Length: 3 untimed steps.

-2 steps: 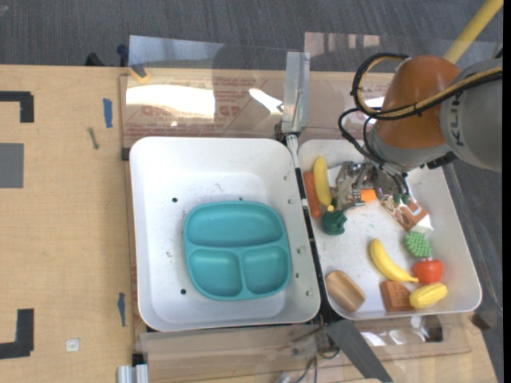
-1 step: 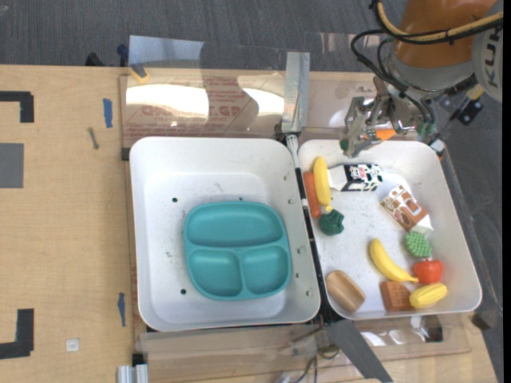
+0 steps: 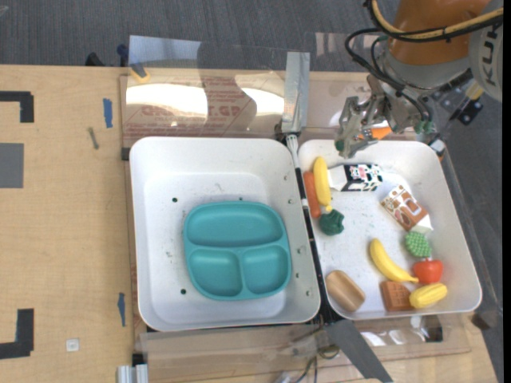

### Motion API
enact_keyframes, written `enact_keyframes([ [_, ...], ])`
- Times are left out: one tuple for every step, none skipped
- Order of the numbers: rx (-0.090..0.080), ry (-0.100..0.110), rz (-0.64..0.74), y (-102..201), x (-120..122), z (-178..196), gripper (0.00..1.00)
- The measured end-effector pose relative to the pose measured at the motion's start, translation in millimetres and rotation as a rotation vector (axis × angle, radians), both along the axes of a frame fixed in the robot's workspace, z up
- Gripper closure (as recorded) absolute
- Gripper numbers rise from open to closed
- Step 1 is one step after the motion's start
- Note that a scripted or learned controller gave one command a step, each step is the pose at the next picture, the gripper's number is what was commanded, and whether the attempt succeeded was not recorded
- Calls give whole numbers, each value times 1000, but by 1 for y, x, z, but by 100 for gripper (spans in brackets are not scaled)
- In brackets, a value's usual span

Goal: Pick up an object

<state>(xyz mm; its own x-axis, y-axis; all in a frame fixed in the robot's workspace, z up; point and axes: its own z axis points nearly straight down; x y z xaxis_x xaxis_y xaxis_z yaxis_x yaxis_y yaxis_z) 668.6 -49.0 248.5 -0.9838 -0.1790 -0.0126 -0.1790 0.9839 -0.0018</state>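
Note:
My gripper (image 3: 359,134) hangs over the far edge of the right bin (image 3: 459,238), just above a black-and-white carton (image 3: 362,175). A small orange piece (image 3: 381,132) shows right beside the gripper; whether it is held is unclear. Several toy foods lie in the right bin: a yellow banana (image 3: 322,182) beside an orange carrot (image 3: 309,194), green broccoli (image 3: 332,223), a brown-and-white carton (image 3: 403,204), a second banana (image 3: 390,262), a red tomato (image 3: 429,271), a lemon (image 3: 429,295) and a bread loaf (image 3: 345,290).
The left bin (image 3: 152,214) holds a teal divided plate (image 3: 237,248). A metal divider post (image 3: 295,102) stands behind the gap between the bins. The arm's orange band (image 3: 439,6) looms over the back right corner. Cardboard bench top (image 3: 56,214) lies to the left.

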Motion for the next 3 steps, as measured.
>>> enact_keyframes([
  [-1,1,159,23,0,5,100],
  [0,-12,157,23,2,18,100],
  [0,-24,154,23,4,31,100],
])
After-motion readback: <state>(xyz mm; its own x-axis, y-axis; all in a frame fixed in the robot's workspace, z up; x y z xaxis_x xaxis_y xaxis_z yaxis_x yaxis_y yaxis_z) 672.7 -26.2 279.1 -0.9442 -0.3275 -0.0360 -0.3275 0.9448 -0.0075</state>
